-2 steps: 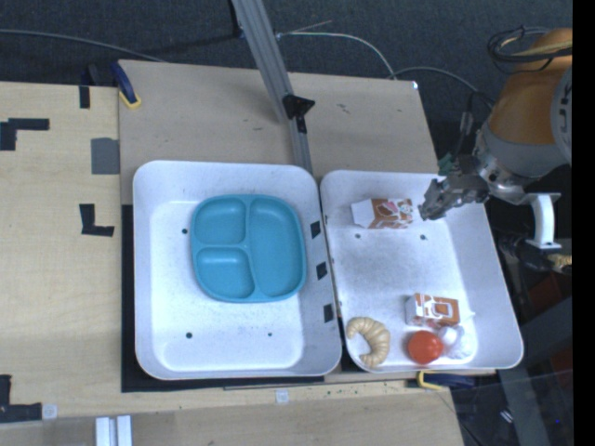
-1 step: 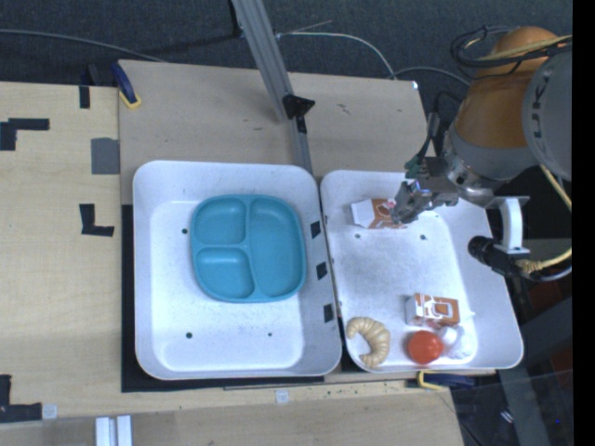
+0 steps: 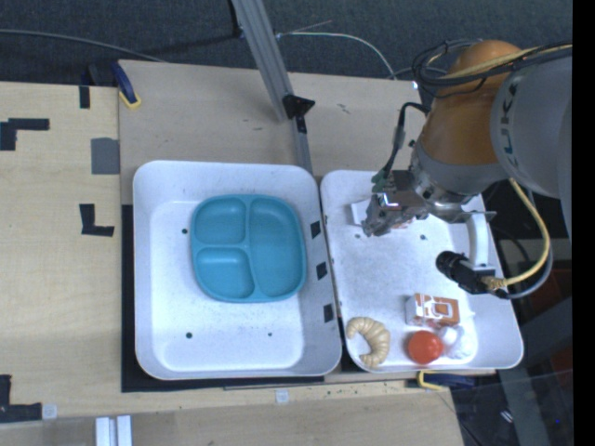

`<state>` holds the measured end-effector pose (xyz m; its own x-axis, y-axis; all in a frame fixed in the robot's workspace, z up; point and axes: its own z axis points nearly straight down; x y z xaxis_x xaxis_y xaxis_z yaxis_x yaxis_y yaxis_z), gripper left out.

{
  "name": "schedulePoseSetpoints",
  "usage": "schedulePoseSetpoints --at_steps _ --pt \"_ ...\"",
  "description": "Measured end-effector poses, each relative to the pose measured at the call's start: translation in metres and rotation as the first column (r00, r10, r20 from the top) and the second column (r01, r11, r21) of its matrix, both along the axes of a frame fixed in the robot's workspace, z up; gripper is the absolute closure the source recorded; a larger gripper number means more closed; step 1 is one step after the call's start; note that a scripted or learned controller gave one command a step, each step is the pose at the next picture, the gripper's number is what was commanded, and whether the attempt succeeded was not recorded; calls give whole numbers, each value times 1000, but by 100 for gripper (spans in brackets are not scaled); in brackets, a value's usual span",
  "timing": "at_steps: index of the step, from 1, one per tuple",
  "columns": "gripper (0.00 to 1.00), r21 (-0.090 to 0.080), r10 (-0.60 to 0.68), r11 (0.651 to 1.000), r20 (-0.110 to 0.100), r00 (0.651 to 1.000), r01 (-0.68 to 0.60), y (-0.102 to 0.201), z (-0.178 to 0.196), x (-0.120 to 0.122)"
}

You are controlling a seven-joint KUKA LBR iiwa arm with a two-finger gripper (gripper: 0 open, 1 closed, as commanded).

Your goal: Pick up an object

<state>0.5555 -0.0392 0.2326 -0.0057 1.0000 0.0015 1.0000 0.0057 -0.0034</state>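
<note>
One teal tray (image 3: 248, 248) sits in the left bin (image 3: 153, 277), off to the left of the right bin (image 3: 372, 268). In that right bin's near end: one croissant (image 3: 371, 338), one red ball (image 3: 424, 347), one small box (image 3: 435, 310). Gripper (image 3: 383, 214) hovers at the bin's far end, looks empty, can't tell its state. Still the approach step imo; next it needs to travel toward the items.

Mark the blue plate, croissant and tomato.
blue plate (image 3: 249, 249): camera view, divider junction at its middle.
croissant (image 3: 372, 339): camera view, middle of its curved body.
tomato (image 3: 425, 347): camera view, centre of its red top.
</note>
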Motion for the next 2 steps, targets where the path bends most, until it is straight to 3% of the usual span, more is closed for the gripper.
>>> schedulePoseSetpoints --at_steps 2 --pt "100 0 2 1000 2 1000 -2 96 4 -11"
